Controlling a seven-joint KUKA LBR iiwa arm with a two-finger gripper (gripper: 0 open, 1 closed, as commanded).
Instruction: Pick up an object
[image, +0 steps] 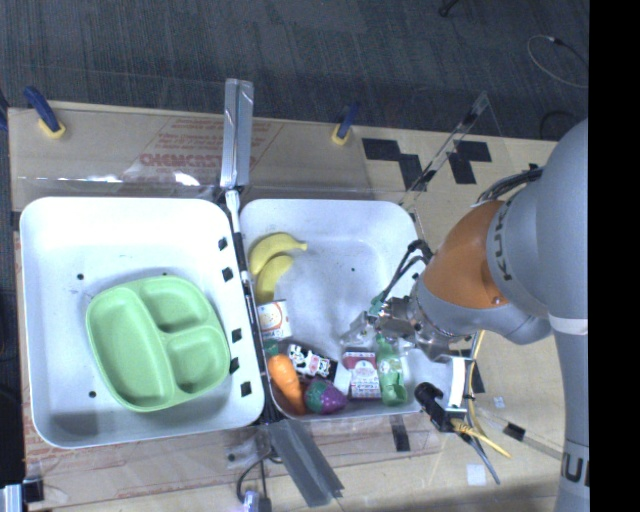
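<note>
pincer (372, 322) low in right bin (330, 215), near green bottle (391, 372)

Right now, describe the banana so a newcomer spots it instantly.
Take the right bin of the two white bins. Along its left wall, toward the far end, lies the banana. It is the sole yellow, curved item, apart from the clutter packed at the near edge.

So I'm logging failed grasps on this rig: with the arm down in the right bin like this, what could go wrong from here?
The gripper sits above a tight cluster: green bottle, small carton, purple toy and carrot lie close together, so it may pinch two or nudge its target aside. These lie near the right bin's front wall, where the fingers could strike the rim. The bananas lie more in the open.
</note>
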